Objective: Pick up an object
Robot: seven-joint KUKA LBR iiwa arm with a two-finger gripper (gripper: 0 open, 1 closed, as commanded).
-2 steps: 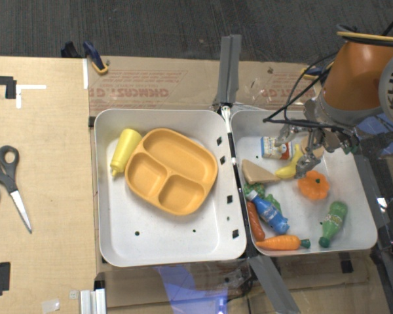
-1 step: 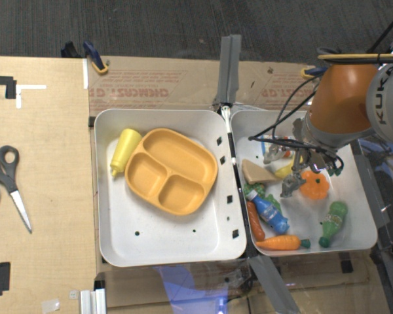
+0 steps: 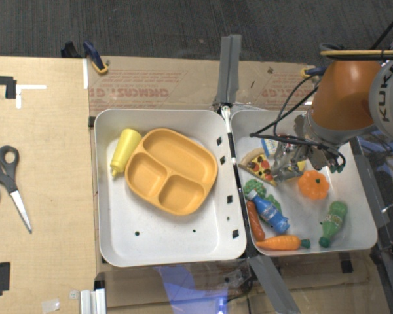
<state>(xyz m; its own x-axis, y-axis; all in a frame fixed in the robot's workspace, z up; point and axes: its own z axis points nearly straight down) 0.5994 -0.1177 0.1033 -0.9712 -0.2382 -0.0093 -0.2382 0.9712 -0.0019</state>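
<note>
The arm reaches in from the right, and my gripper (image 3: 285,169) hangs low over the right bin (image 3: 360,237). It sits just right of a pizza slice toy (image 3: 257,164) and left of an orange pumpkin (image 3: 313,184). Its fingertips blur into the clutter under the orange wrist band, and I see nothing clearly between them. In the same bin lie a blue bottle (image 3: 273,214), a red sausage-like toy (image 3: 255,220), a carrot (image 3: 280,243), a green bottle (image 3: 332,224) and a green leafy piece (image 3: 253,189).
The left bin (image 3: 111,241) holds an orange three-part plate (image 3: 169,171) and a yellow mustard bottle (image 3: 123,151). A grey divider bar (image 3: 228,70) runs up between the bins. Scissors (image 3: 10,182) lie on the bench at far left.
</note>
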